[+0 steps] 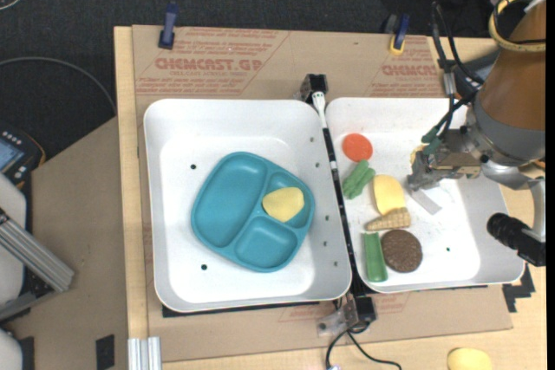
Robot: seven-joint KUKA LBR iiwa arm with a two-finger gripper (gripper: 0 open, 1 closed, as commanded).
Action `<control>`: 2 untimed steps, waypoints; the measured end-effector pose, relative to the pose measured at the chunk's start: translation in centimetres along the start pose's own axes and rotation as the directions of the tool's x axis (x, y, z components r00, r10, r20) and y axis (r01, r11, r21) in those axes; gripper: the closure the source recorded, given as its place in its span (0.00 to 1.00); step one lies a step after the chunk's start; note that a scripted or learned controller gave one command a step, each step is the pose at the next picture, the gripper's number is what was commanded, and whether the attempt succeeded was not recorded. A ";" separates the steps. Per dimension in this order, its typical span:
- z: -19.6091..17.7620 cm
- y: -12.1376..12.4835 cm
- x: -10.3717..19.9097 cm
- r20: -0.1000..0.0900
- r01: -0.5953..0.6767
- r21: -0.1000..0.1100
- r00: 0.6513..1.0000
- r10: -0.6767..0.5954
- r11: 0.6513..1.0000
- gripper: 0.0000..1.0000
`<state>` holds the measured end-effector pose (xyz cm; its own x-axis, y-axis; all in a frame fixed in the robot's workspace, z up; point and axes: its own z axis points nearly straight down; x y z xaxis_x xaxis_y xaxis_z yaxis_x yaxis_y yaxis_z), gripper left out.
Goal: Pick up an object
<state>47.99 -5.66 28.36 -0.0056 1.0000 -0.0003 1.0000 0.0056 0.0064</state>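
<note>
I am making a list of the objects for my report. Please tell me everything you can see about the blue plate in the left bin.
The blue plate is a teal tray with rounded corners, looking like smooth plastic, divided by raised ridges into three compartments. It lies flat and turned at a slant on the floor of the left bin, near the middle. A pale yellow piece rests in its right compartment; the other two hold nothing. The gripper is over the right bin, away from it.

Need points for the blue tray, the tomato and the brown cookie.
blue tray (227,202): camera view, floor of its large left compartment.
tomato (356,146): camera view, middle of its red top.
brown cookie (401,250): camera view, centre of its round face.
</note>
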 end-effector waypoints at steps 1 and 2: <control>1.8 -0.1 0.8 -0.001 -0.005 0.008 1.000 0.005 1.000 1.00; -5.0 0.1 10.5 -0.004 0.007 -0.002 1.000 -0.007 1.000 1.00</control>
<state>48.01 4.83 33.35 -0.0124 0.9999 0.0035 0.9999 0.0123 0.0083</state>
